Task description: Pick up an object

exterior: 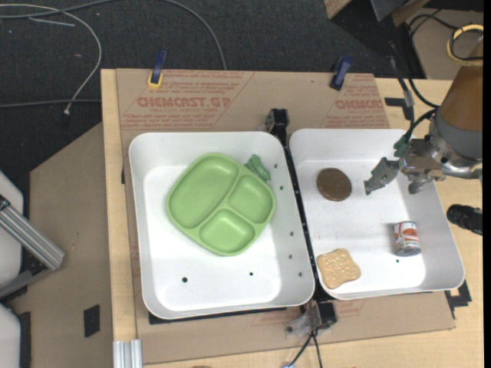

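In the right bin (430,278) lie a flat brown round disc (334,184) at ten o'clock, a tan square cracker (338,268) with a dimpled face at seven o'clock, and a small red-and-white can (406,238) on its side at four o'clock. The pincer (395,176) hovers at two o'clock, fingers parted, holding nothing. The left bin (153,274) holds a green divided plate (221,204).

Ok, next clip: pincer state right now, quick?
Pincer: open, holding nothing, hovering over the right bin just right of the brown round cookie.
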`<state>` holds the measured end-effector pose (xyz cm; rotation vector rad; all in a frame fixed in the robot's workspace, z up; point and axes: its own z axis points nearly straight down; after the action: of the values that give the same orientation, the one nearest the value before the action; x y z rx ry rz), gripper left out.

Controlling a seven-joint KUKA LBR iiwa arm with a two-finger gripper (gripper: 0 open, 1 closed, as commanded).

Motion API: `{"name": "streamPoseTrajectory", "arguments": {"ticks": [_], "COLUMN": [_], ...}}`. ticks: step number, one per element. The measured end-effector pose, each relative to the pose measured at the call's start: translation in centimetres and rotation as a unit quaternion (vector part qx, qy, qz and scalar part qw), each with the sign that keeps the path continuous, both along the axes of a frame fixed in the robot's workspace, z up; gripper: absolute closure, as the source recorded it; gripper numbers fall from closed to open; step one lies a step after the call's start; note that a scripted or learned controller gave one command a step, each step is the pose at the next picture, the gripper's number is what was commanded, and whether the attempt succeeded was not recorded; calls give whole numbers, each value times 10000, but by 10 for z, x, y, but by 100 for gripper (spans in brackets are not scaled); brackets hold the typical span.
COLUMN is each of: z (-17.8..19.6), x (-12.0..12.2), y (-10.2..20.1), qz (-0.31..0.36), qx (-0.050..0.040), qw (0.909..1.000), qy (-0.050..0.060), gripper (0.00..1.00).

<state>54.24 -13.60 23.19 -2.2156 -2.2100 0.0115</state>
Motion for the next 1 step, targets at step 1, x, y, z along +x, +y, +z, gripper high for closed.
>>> {"name": "streamPoseTrajectory", "arguments": {"ticks": [1], "z": [6], "x": [3], "y": [0], "qz": [15], "qx": [-10], "qw": [10000], "qy": [-61], "gripper": [0]}}
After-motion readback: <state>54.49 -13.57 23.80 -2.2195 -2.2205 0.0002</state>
